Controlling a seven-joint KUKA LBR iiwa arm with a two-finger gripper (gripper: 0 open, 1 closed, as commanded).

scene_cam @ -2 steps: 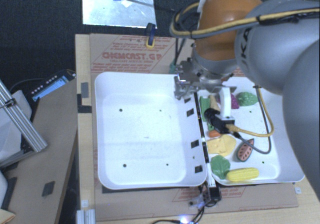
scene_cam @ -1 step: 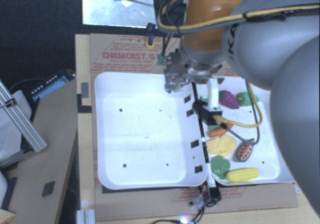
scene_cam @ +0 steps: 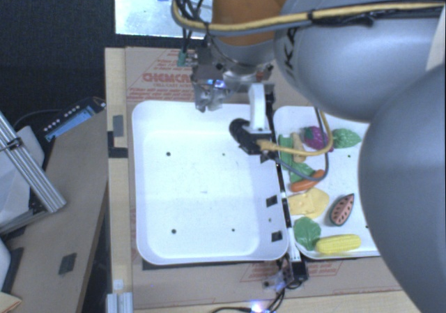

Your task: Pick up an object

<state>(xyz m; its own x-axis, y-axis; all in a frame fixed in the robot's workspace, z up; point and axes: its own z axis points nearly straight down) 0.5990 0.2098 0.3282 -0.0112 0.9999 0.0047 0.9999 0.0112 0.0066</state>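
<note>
Currently, gripper [scene_cam: 209,100] over left bin [scene_cam: 188,196], far edge

the arm [scene_cam: 362,60] covers much of the right bin [scene_cam: 350,173].

The left bin [scene_cam: 160,235] was set beside the right bin [scene_cam: 352,172], in which toy foods [scene_cam: 310,201] were gathered, the corn cob [scene_cam: 338,242] laid frontmost.
</note>
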